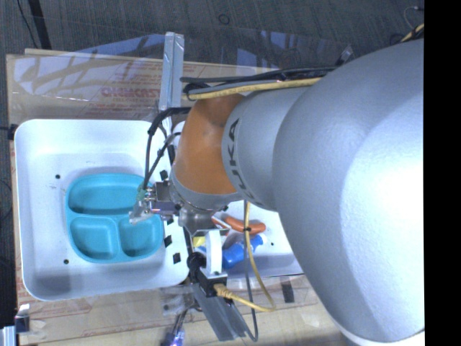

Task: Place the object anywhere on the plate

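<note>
Counter (86, 78): one, tan surface, carrying two shallow white bins side by side.

Left bin (36, 193): one, white, holding one blue plate (108, 222). The plate is divided into three compartments, one long section toward the far side and two smaller ones toward the near side. It lies flat, close to the bin's right wall.

Right bin (277, 254): one, white, mostly hidden beneath the arm. Items visible along its near part: one orange object (245, 226), elongated, lying flat; one blue object (234, 254), just beside and nearer than the orange one; one yellow piece (215, 245) next to the blue one. Which of these is the task's object cannot be told, and their exact shapes are unclear.

Arm (346, 164): one, grey with an orange band (202, 157), reaching in from the right and covering much of the right bin.

Hand (148, 207): one, positioned over the plate's right edge, above the wall between the two bins. Whether its fingers are open or closed cannot be told, and nothing can be seen between them.

Cables (248, 287): several, black and yellow, trailing from the wrist.
</note>
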Controlling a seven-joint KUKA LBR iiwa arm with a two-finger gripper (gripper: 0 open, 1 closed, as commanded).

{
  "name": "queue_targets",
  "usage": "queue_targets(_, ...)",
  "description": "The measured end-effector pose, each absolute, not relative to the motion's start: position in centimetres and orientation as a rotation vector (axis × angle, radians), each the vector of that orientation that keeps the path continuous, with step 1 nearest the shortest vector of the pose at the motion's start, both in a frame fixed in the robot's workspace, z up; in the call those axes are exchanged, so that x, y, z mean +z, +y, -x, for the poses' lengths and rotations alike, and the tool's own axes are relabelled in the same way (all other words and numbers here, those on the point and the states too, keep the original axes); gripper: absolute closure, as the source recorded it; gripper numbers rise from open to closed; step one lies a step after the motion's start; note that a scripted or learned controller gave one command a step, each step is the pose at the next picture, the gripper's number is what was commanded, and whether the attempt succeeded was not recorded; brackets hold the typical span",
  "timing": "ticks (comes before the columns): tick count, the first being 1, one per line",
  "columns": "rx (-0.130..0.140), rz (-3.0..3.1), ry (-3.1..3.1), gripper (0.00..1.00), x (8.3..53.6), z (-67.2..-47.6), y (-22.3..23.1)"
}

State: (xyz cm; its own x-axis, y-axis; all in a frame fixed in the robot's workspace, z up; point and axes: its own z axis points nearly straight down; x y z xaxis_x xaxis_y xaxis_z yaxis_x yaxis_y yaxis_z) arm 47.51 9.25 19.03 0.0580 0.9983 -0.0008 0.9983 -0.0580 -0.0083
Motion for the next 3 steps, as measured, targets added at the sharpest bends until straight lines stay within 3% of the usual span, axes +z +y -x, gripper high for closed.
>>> queue_targets(3,0.01,2.281,-2.152,0.0,19.03,-47.51,9.25)
